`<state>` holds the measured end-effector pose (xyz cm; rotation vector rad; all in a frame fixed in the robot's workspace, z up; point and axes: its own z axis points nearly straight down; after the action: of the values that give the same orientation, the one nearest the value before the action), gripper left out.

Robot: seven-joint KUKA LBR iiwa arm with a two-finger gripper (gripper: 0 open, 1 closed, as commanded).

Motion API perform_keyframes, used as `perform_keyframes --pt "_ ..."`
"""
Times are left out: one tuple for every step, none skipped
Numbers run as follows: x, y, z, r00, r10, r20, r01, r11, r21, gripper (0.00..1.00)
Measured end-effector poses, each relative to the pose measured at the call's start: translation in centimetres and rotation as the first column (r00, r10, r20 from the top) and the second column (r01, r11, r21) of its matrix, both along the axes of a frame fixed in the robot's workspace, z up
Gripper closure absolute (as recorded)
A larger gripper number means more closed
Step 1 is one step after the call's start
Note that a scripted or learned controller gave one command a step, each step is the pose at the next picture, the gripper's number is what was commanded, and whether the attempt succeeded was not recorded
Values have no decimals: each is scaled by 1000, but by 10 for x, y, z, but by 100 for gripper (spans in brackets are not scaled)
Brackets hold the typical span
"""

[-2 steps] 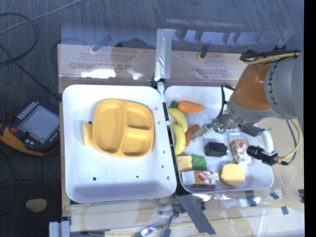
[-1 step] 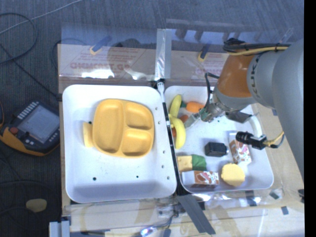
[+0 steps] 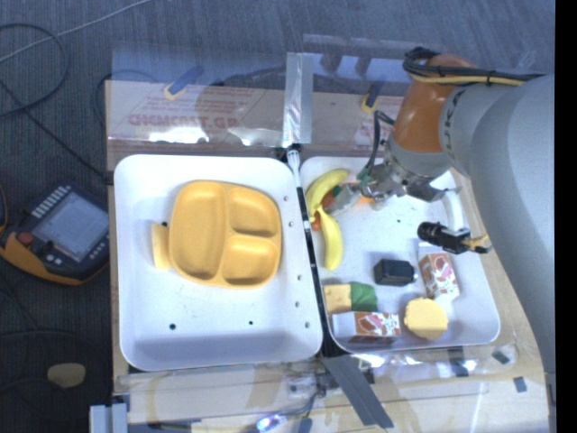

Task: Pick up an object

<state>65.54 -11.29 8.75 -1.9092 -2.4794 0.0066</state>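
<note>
- Gripper (image 3: 377, 186) is seen lowered into right bin (image 3: 469, 327), just beside banana (image 3: 326, 213), at bin's far-left corner.
- Jaw state can't be told; approx. over small red-green item (image 3: 347, 198) touching banana, prob. the pick target.
- Black block (image 3: 393, 271), cartons, yellow sponge lie nearer, apart from banana.
- Yellow tray (image 3: 224, 233) is left in other bin, opp. side of banana.

Bench (image 3: 225, 120) carries two shallow white bins side by side, touching along the middle: left bin (image 3: 135, 332), right bin (image 3: 478, 318). Clear plastic sheeting (image 3: 207, 106) lies over the brown bench top behind them.
</note>
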Motion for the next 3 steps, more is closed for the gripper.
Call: perform_keyframes --pt "2 -1 11 1000 1 9 -1 1000 -5 100" --pt "0 -1 9 1000 -1 4 1 1000 -6 0" --pt "-55 6 3 999 37 23 -37 999 -8 0"
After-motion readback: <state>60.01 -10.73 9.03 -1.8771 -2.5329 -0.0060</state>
